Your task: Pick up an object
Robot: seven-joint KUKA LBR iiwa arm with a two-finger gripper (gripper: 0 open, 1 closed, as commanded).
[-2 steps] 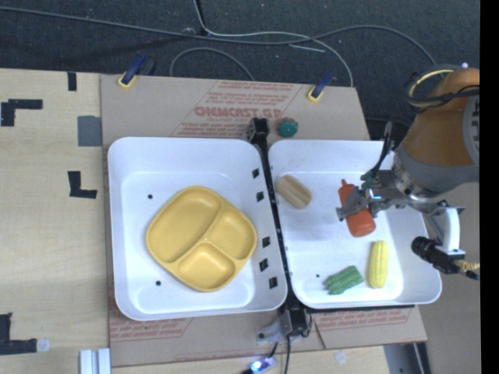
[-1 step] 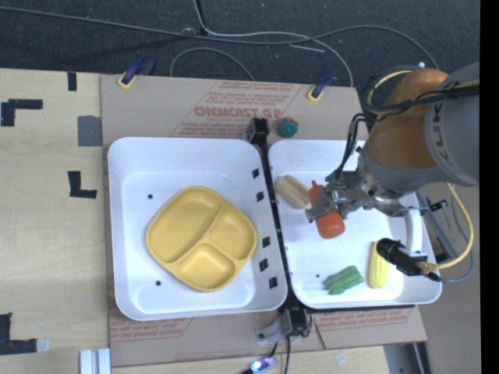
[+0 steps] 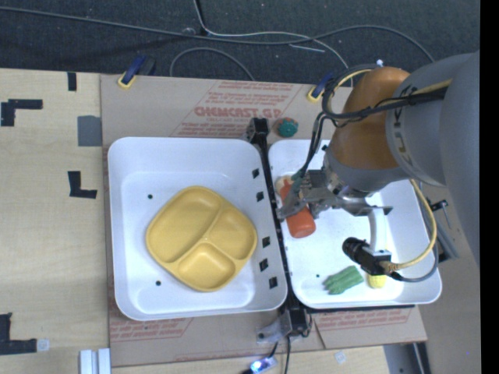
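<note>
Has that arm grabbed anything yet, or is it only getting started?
The gripper is down in the right-hand bin, close beside the orange object. Whether it grips it, I cannot tell. Left to do: a clear lift. The green object and the yellow plate lie untouched in their bins.

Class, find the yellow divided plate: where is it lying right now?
In the camera view, the yellow divided plate lies in the middle of the left bin, across the shared wall from the orange object in the right bin.
</note>
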